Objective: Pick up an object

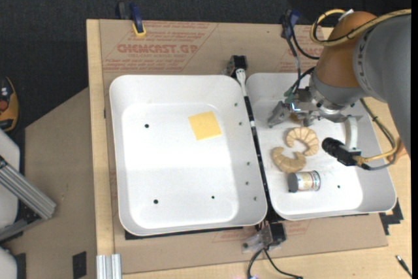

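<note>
Apparently nothing is picked yet: the end effector (pixel 285 112) hovers open and empty in the right bin (pixel 377 200), with the croissants (pixel 297 148) at its five o'clock.

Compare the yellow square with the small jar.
The yellow square lies flat in the left bin; the jar lies on its side in the right bin. The square is plain yellow; the jar is pale with a dark end. Both lie apart from the gripper.
</note>
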Controlling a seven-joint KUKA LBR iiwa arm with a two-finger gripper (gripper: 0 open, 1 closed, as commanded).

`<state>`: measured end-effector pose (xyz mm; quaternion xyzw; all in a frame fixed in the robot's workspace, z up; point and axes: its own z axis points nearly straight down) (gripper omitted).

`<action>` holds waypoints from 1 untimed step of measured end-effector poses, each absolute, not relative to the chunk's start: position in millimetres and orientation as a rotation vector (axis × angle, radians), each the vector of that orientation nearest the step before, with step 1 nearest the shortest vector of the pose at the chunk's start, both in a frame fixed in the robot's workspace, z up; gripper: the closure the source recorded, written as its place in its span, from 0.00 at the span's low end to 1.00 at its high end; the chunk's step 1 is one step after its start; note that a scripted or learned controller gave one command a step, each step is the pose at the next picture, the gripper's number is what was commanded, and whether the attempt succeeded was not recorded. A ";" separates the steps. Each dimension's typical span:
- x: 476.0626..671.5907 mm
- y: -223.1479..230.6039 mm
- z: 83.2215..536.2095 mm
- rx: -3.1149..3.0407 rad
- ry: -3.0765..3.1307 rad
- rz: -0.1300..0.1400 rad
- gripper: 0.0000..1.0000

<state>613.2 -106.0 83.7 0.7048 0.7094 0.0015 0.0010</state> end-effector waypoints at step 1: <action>575.9 -116.5 84.6 2.227 2.223 -0.004 0.00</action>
